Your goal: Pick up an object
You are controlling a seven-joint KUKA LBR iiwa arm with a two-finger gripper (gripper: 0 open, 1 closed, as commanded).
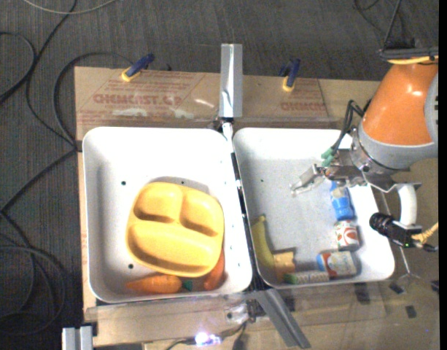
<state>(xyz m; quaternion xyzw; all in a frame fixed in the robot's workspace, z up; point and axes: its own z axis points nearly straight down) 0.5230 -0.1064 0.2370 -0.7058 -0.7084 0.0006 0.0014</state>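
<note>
two shallow white plastic bins (99,166) are seen on cardboard; the two-finger gripper (305,182), fingers apart and empty, is hung above bare floor, so nothing may be caught unless the small blue bottle (343,205) is reached

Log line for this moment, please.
two-finger gripper: open, nothing held | over right white bin | nearest: small blue bottle | yellow divided plate: left bin

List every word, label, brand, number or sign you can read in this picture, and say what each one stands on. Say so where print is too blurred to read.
Red print on the cardboard sheet behind the left bin: too blurred to read.
Red print on the cardboard behind the right bin: too blurred to read.
Label on the blue bottle: too small to read.
Labels on the two red-and-white containers: too small to read.
</note>
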